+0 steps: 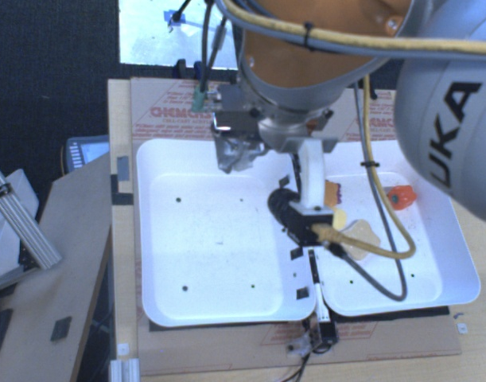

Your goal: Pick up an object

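Camera view: orange object [400,196] (right bin [433,293]) lies apparently well apart from the arm [322,46].

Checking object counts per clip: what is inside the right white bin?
In the right white bin, an orange object, a pale beige flat piece and a small orange-brown item are visible. The grey arm and its cables cover the bin's left and upper parts.
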Action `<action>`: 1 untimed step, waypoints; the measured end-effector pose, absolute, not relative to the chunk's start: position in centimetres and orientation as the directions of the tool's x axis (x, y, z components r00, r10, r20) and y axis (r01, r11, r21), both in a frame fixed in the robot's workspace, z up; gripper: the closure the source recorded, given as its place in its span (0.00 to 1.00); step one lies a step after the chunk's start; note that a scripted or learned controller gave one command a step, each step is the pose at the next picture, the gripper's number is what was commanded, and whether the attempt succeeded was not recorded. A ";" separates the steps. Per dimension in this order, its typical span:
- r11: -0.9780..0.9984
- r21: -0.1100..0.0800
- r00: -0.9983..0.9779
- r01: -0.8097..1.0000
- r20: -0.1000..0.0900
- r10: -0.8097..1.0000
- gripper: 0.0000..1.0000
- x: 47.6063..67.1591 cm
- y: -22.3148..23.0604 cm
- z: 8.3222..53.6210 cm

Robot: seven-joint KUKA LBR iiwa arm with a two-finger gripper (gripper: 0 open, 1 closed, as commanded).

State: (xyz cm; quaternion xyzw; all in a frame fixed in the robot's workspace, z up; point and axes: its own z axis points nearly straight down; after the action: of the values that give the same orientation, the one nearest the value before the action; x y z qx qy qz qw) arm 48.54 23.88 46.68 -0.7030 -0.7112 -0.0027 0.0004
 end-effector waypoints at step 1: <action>0.005 0.001 -0.005 1.000 0.001 1.000 0.00 48.6 23.5 46.6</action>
State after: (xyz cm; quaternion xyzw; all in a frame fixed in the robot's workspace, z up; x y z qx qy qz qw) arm 48.64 23.45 46.57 -0.7054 -0.7088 -0.0010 0.0000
